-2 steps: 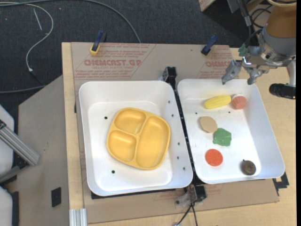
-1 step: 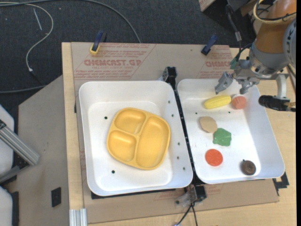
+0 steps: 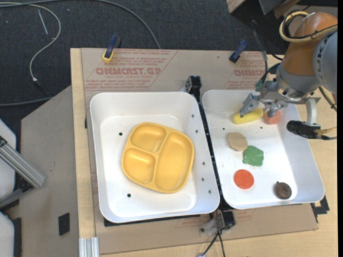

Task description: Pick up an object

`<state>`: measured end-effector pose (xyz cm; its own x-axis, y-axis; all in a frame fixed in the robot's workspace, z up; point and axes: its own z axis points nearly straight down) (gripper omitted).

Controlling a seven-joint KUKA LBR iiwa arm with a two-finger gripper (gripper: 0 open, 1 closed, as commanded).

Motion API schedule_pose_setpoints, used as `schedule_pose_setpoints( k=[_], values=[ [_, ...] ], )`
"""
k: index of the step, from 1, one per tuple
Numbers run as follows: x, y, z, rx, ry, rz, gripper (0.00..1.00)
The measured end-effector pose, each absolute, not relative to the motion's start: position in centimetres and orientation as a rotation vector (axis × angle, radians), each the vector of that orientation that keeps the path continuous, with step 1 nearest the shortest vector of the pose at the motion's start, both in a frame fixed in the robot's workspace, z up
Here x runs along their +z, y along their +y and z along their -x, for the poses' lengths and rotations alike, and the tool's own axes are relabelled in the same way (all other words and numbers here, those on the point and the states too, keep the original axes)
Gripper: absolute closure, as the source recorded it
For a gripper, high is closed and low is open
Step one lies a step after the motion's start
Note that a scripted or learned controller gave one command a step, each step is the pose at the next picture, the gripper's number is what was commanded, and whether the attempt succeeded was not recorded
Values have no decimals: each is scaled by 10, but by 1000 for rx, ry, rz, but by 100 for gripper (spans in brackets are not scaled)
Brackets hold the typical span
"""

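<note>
The pincer [image 3: 261, 107] hangs low in the right bin [image 3: 300, 194], arms apart, right over the yellow banana toy [image 3: 247, 116]. A pink thing [image 3: 272, 117] sits just beside it. It looks ready to grab. Next it should squeeze the banana, then lift.

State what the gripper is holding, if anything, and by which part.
Cannot be told. The gripper is low in the right bin, over the yellow banana-shaped toy and a pinkish object, but no grasp is visible.
</note>
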<state>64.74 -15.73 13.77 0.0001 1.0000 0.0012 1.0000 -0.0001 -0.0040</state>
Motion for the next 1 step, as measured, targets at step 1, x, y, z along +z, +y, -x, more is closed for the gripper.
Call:
schedule_pose_setpoints(
  k=[1],
  values=[
    [151, -157, -649, -2, -2222, 2222, 100]
  ],
)
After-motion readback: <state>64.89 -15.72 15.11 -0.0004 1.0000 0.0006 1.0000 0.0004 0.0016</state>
